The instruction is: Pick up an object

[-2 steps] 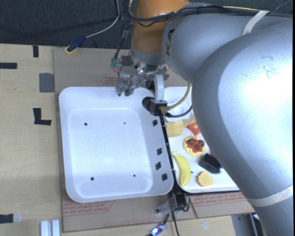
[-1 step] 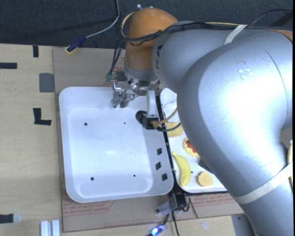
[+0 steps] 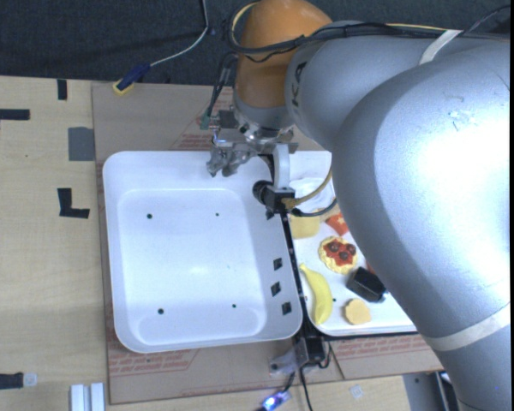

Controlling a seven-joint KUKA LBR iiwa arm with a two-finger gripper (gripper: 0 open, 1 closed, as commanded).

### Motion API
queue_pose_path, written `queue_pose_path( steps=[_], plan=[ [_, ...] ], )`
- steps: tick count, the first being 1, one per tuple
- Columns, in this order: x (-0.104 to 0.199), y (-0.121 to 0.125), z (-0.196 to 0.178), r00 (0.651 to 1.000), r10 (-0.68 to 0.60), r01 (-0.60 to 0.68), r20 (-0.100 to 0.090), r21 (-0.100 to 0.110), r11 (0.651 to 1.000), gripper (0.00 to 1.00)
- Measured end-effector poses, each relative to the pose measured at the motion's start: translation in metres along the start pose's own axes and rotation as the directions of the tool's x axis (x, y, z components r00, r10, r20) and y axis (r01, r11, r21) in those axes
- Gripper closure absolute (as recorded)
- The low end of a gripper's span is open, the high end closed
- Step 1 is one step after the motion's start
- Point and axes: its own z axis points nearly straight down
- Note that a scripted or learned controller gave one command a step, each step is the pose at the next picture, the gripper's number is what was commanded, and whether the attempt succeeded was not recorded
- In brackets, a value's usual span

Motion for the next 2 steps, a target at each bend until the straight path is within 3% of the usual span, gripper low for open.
queue_pose_path(
  steps=[1, 2],
  plan=[
    [0.081, -0.002, 0.043, 1.000, -0.008, 0.008, -0.002, 0.005, 1.000, 1.00],
    [0.071, 0.000, 0.010, 1.000, -0.002, 0.002, -0.001, 0.000, 1.000, 1.00]
  ],
)
